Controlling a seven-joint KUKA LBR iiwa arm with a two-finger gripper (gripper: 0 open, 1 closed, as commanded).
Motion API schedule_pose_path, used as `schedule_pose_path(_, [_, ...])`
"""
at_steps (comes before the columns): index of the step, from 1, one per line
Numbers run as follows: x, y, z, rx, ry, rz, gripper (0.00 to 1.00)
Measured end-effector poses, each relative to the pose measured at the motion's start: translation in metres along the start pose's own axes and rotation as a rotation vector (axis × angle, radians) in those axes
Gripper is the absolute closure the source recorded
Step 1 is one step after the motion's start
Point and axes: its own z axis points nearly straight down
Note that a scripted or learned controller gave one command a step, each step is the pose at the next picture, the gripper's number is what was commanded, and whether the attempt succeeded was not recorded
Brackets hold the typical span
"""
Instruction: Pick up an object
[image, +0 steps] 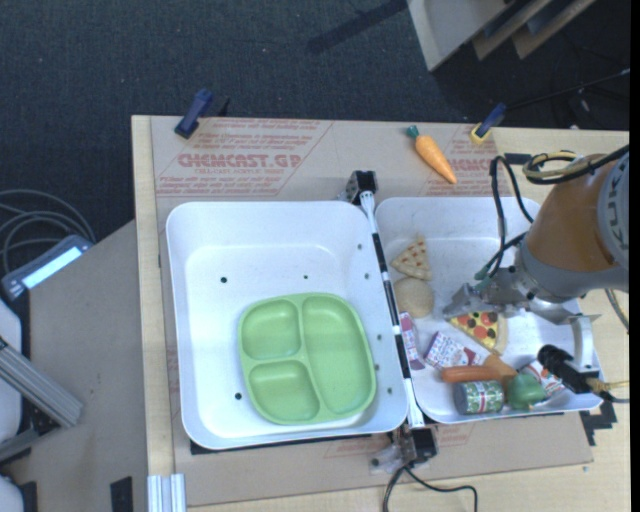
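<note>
Two white bins sit side by side on the tabletop (260, 150). In the left bin (200, 240) we note a green divided tray (305, 357) lying flat, toward the near edge.

Right bin (450, 215) holds the clutter: a waffle-patterned wedge (412, 258) near the divider, a pale rounded piece (415, 297) just below it, a pizza slice (479, 327), a pink-and-white packet (447, 351), an orange sausage-like stick (477, 374), a green can (481, 397) on its side and a green rounded item (525, 391) beside it.

Arm (575, 235) reaches in from the right, wrist low over the right bin. Tool (483, 297) hangs just above the pizza slice; we cannot tell how it is set or whether it has hold of anything.

Outside the bins, a toy carrot (434, 154) lies on the tabletop behind the right bin.
</note>
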Motion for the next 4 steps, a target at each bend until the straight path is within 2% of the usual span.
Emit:
schedule_pose_path(1, [-0.003,-0.024,-0.001,-0.005,-0.001,-0.002,0.00])
schedule_pose_path(2, [-0.025,-0.027,0.000,-0.002,0.001,-0.002,0.00])
schedule_pose_path(3, [-0.027,-0.026,-0.011,-0.006,-0.004,0.001,1.00])
schedule_pose_path(4, [-0.027,-0.026,-0.011,-0.005,-0.003,0.000,0.00])
